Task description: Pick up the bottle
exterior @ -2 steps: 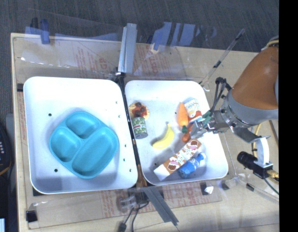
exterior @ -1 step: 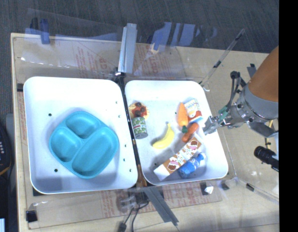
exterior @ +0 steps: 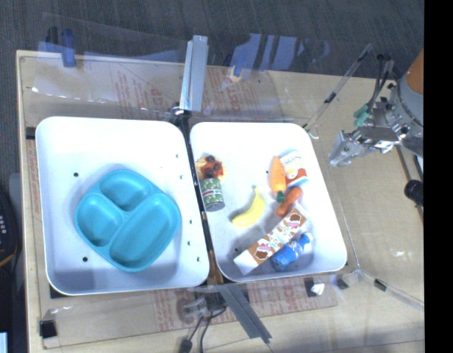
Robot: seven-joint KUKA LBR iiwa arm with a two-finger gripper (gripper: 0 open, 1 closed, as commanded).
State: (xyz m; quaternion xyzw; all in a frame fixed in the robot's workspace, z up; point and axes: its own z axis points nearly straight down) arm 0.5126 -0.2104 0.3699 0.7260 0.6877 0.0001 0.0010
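The bottle is small with a green label. It lies in the right bin, close to that bin's left wall, just below a dark orange-and-black item. My gripper hangs outside the right bin, above the bench past the bin's upper right corner. It is far to the right of the bottle, with nothing seen in it.
The right bin also holds a yellow banana, an orange carrot, a small white carton, a long patterned box and a blue pouch. A blue divided plate lies in the left bin.
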